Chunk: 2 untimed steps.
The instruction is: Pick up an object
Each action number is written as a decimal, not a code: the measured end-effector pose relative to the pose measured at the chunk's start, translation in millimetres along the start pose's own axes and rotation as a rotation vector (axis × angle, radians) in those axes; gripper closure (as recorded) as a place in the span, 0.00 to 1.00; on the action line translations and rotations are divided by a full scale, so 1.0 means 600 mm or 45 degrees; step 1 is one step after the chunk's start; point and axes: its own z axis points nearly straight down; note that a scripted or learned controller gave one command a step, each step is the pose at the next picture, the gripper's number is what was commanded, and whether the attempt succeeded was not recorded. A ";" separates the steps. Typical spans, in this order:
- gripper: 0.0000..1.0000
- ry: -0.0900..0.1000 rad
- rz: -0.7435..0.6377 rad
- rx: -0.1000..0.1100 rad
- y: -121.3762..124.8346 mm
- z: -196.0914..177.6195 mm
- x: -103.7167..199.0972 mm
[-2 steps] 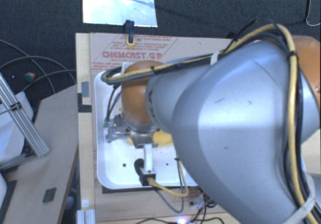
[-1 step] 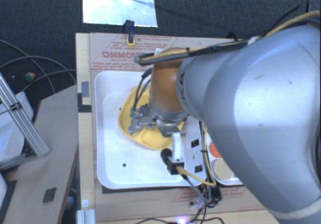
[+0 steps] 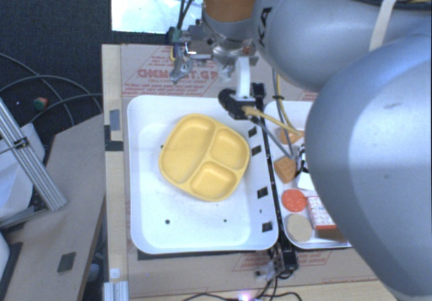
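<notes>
Robotics lab cell, not a home. I'm over a white left bin [image 3: 145, 232] and right bin [image 3: 324, 245] sat on a printed cardboard sheet [image 3: 152, 67] on a plywood bench [image 3: 74, 185]. Aluminium extrusion [image 3: 30, 158] at left. Loose black cables [image 3: 61, 100] loop over dark carpet [image 3: 54, 23]. More wiring [image 3: 273, 269] is bunched at the bench front. Play-food pieces [image 3: 294, 200] in the right bin.

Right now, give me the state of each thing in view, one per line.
yellow plate: right way up, lying flat in the left bin.
pincer: past that bin's far rim, apart from the plate.
brown block: resting in the right bin.
orange disc: lying flat in the right bin.
pale disc: lying flat, just in front of the orange disc.
</notes>
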 end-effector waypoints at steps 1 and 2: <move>1.00 -0.006 -0.004 0.025 -0.008 0.000 -0.002; 0.00 -0.007 -0.004 0.026 -0.008 0.001 -0.002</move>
